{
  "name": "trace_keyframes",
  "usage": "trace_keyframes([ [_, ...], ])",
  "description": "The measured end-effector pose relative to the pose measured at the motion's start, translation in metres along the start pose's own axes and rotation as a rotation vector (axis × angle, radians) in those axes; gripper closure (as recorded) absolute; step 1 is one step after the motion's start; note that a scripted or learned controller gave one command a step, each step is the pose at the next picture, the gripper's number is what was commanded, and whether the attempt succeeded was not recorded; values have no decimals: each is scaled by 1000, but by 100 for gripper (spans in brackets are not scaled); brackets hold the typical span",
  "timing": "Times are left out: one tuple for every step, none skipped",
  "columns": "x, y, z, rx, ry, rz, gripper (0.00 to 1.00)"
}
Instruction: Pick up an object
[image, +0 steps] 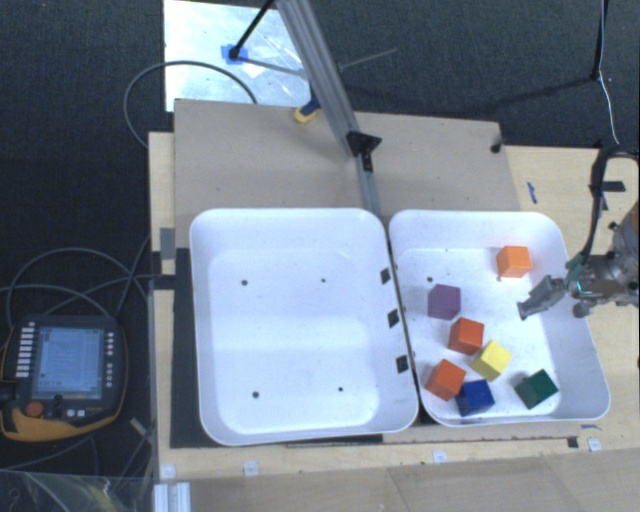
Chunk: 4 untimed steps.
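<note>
White plastic forms the two shallow bins on the tabletop (300, 140): the left bin (290, 420), well away from the fingers (550, 297), and the right bin (565, 240), over whose near-arm edge the fingers hang. Whether the fingers are spread or closed cannot be told at this size; nothing is seen between them, so no block is judged to be held.

Seven blocks lie in the right bin, all on the side of the fingers away from the arm or below them in the view. Two are orange: the orange block (513, 261), just beyond and above the fingertips, and a second orange block (446, 379), farther off. One each follows: red-orange block (466, 335), purple block (444, 301), yellow block (492, 359), green block (537, 388), blue block (475, 397).

Good practice for the step in hand: choose an isolated piece, since the yellow, red-orange and blue blocks crowd together. The nearer orange block or the green block offers free flanks; centre above it, square the fingers to its faces, then descend.
</note>
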<state>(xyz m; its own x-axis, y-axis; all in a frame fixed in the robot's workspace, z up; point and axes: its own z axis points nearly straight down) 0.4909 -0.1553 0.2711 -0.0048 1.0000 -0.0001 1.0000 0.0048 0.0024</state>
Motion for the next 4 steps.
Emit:
trace_keyframes([
  [0,0,0,-1,0,1,0],
  [-4,-4,42,4,1,3,0],
  [-2,5,98,5,1,2,0],
  [-4,4,140,5,1,3,0],
])
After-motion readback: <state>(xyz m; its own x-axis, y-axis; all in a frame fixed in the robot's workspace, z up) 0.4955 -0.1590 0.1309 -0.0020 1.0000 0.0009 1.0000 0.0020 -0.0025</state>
